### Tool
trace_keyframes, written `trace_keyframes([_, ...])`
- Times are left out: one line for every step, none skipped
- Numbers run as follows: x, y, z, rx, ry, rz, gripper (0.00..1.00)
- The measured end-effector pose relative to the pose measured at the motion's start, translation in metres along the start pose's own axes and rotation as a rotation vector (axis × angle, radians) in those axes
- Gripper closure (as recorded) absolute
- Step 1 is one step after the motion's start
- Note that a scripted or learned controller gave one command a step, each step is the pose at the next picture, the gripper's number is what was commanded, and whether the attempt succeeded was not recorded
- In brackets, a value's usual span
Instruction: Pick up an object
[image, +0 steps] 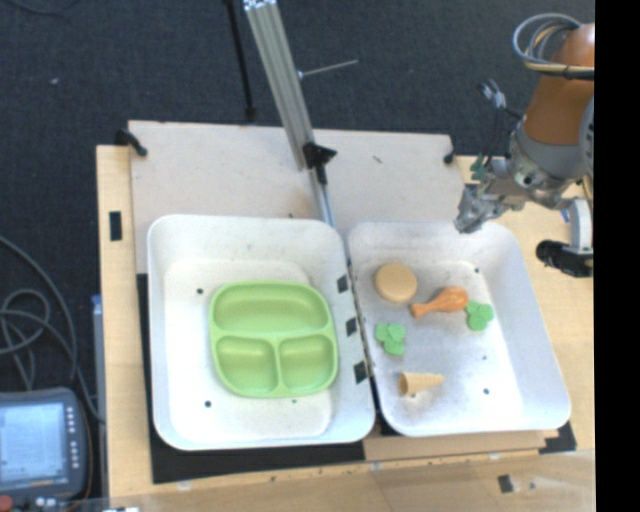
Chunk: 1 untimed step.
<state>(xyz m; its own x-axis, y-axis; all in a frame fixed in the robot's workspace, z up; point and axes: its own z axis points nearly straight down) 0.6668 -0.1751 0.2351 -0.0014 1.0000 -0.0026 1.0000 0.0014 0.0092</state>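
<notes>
We look down on two shallow white bins side by side on the bench. The left bin holds a green divided tray with three compartments, lying flat near the bin's middle.

The right bin holds the small things on offer. Taking that bin's middle as our clock centre, a round tan bun-like piece lies at about ten o'clock. Just beside it, toward three o'clock from the bun, lies an orange drumstick-shaped toy, its thick end pointing right. Touching or nearly touching that thick end is a small green leafy piece. A second green leafy piece sits at about nine o'clock, near the bin's left wall, and a tan cone lies on its side at about seven o'clock.

The gripper hangs at about twelve o'clock — over the bin's far rim, well apart from every toy. Nothing shows between its tips, and we cannot tell how the jaws stand. The grey arm with its orange band rises toward two o'clock, out to the right edge.

A slanted metal post stands behind the bins.
</notes>
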Motion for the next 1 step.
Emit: trace_keyframes([-0.0018, 0.0013, -0.0401, 0.003, 0.001, -0.001, 1.00])
